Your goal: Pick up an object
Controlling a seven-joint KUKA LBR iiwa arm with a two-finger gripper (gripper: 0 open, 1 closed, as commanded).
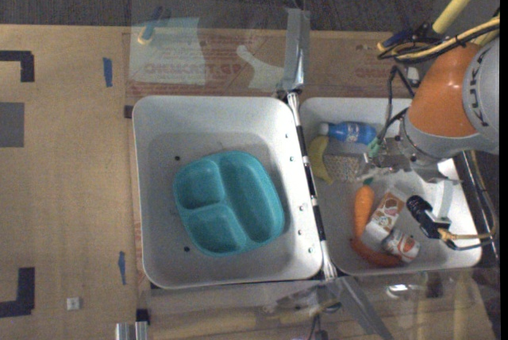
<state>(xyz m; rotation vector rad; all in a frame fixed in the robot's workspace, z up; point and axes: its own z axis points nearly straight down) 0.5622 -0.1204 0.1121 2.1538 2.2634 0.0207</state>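
Claw (379,160) hangs low in the right bin (468,255); whether it grips anything, I cannot tell. Carrot (363,208) lies just below it, blue bottle (350,131) just above.

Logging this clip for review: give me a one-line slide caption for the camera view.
KUKA arm reaches over the right bin of small items; teal divided plate lies in the left bin.

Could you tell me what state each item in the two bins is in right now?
Teal divided plate: flat, right way up, in left bin.
Blue bottle: on its side, right bin.
Carrot: lying loose.
Small carton: lying loose beside carrot.
Gripper: low over the right bin.
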